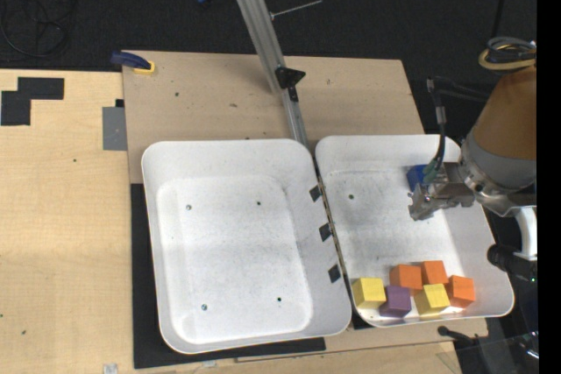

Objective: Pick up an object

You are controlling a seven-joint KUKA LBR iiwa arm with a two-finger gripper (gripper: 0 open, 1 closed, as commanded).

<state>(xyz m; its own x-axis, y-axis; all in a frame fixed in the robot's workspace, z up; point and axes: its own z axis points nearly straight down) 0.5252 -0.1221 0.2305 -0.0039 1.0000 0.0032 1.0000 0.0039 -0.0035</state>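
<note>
Two white bins [230, 179], three orange blocks [433, 272], two yellow blocks [370, 290], one purple block [398, 300]

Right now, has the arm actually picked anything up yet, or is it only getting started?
Nothing looks picked up for certain. The gripper sits low in the right white bin, with a small blue object right beside it; whether it grips that is unclear. The cluster of yellow, orange and purple blocks lies in the bin's near corner, apart from the gripper. A clear grasp and lift remain.

No readable markings on my bench feed.

From my remote station I find no text, label, brand, number or sign that I can make out.
</note>
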